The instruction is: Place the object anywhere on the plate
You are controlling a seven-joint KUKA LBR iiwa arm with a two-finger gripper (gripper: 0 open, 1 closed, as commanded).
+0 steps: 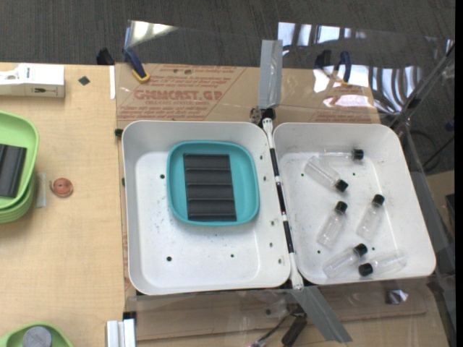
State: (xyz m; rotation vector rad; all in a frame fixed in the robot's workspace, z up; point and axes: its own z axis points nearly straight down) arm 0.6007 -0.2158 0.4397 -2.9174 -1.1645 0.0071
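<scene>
Camera view from above showed two shallow white bins side by side. The left white bin (145, 230) held a teal, rounded-square plastic plate (248, 186) lying flat, with a dark ribbed insert (210, 186) across its middle. The right white bin (396, 170) held a scatter of small clear plastic vials with black caps, all on their sides and pointing different ways.

No vial lay on the plate, so by my judgement the step in hand was the pick itself. The vial lying alone near the middle of the right bin (332, 225) looked the best target, since it had bare floor on both long sides. The two vials at the near edge (341, 262) lay close together and near the bin wall, which would crowd a grasp. Closing across the body rather than the cap, square to the vial's long axis, should suit best, because a clear round tube would likely roll or squirt out of a skewed pinch. The carry would then have to lift over the joined rims between the bins before lowering onto the plate, and the ribbed insert might keep the vial from rolling off.

Whether the claw was released, clenched or grasping anything could not be told, and neither could how the vials lay relative to it. They sat in the right bin, well apart from the plate.
</scene>
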